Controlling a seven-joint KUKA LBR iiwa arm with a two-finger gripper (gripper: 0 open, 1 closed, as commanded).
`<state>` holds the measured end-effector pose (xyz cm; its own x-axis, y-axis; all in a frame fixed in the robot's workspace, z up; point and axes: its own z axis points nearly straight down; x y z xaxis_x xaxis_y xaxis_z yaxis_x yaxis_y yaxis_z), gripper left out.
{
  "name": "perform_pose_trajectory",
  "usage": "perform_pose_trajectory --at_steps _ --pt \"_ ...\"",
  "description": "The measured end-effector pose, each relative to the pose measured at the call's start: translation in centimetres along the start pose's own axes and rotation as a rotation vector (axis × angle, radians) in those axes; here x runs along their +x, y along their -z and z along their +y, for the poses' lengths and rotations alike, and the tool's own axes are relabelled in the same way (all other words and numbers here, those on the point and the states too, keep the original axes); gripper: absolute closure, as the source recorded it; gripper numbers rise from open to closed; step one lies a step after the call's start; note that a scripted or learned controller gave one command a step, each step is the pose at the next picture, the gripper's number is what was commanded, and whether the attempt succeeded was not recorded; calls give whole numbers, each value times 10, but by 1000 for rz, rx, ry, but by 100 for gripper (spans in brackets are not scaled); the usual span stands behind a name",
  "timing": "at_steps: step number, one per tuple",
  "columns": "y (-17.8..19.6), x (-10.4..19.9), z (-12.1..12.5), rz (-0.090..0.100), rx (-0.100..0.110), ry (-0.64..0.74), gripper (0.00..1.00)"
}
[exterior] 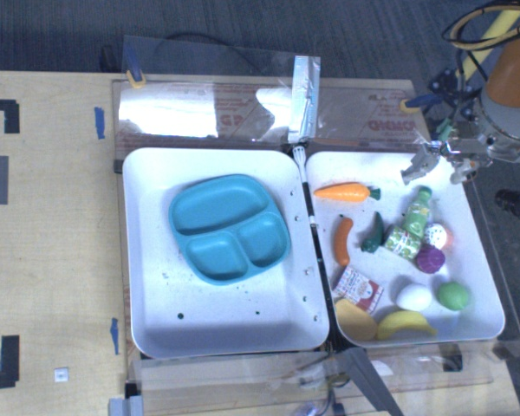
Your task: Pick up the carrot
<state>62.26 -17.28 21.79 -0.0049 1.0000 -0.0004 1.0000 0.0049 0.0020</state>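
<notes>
The gripper [437,168] is hovering with its 2 fingers spread apart, gripping nothing, right of the carrot [342,192] lying in the right bin [490,315].

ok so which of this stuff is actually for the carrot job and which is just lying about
For the job:
- carrot, lying near the far edge of the right bin
- hand, above that bin's far right corner, apart from the carrot

Just lying about:
- blue divided plate in the left bin
- green bottle
- purple ball
- banana
- white egg
- green ball
</notes>
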Motion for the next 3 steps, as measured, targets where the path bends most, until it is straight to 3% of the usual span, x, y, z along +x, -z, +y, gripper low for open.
perform_pose_trajectory --at_steps 1,2,3 --pt "-100 85 43 4 9 169 0" --pt "-132 64 28 1 3 -32 0" --pt "-100 20 45 -3 -5 265 0"
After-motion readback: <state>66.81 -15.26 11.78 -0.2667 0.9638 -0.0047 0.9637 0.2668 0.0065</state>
